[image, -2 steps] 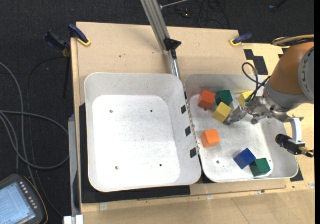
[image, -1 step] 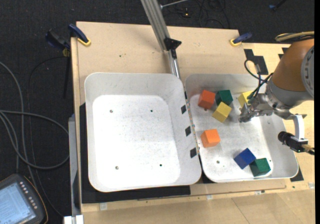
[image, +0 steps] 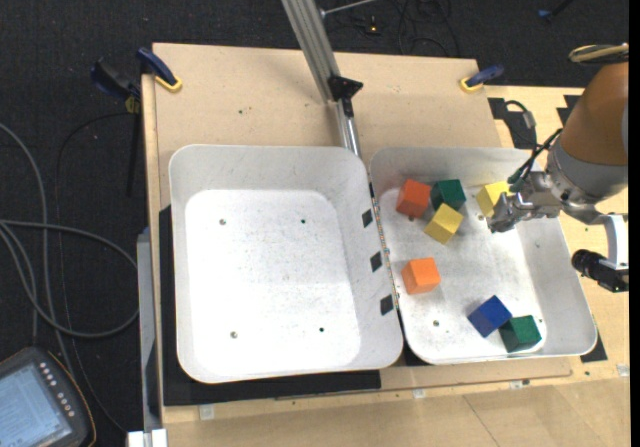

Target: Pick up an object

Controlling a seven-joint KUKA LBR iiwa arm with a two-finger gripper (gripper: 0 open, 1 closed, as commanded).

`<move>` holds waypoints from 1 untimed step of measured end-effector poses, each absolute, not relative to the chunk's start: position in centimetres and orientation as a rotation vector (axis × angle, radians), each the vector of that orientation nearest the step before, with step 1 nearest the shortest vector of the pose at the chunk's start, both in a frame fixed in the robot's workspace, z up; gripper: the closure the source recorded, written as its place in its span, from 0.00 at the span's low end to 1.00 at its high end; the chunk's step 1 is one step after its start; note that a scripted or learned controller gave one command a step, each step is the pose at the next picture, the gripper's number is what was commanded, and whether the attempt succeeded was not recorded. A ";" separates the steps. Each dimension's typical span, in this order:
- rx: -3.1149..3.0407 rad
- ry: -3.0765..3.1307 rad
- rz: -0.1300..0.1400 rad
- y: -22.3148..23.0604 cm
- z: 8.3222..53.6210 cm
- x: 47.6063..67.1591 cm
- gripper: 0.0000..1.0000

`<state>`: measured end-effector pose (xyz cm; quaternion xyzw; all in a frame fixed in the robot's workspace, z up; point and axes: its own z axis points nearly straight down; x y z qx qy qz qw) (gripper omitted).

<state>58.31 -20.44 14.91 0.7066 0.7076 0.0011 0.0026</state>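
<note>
Jaws (image: 500, 216), state unclear, hover beside a yellow cube (image: 489, 197) near the right bin's (image: 570, 285) far edge.

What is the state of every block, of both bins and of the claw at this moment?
claw: low in the right bin, beside a yellow block
yellow block by claw: on the bin floor
second yellow block: tilted
orange block, upper: touching the green block
green block, upper: resting
orange block, lower: standing alone
blue block: touching the lower green block
right bin: holds seven blocks
left bin: holds no blocks
</note>
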 end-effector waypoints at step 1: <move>2.214 2.220 0.004 -20.2 19.2 58.5 1.00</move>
